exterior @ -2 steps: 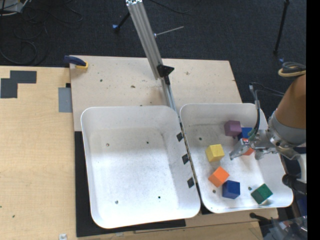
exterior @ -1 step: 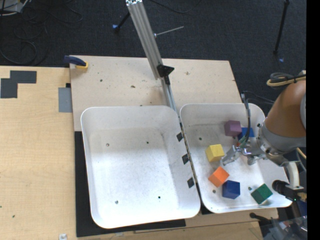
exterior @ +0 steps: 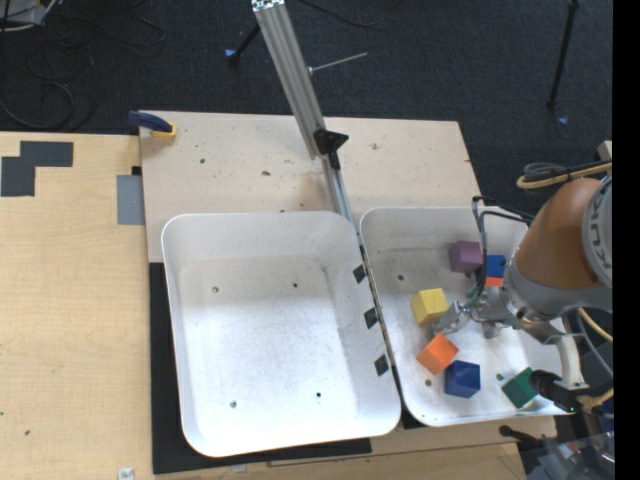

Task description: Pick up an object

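In the right bin (exterior: 400,238) lie several small blocks: a purple one (exterior: 465,256), a small blue one (exterior: 494,266), a yellow cube (exterior: 430,305), an orange cube (exterior: 437,353), a dark blue cube (exterior: 462,378) and a green block (exterior: 520,388). My gripper (exterior: 470,313) hangs low in this bin, just right of the yellow cube and above the orange one. The grey and orange arm (exterior: 555,248) covers the bin's right side.
The left bin (exterior: 190,268) sits beside the right one, across a divider with black clips (exterior: 370,318). A slanted aluminium bar (exterior: 295,78) rises behind the bins. A blue and yellow clamp (exterior: 152,123) lies at the bench's back left corner.
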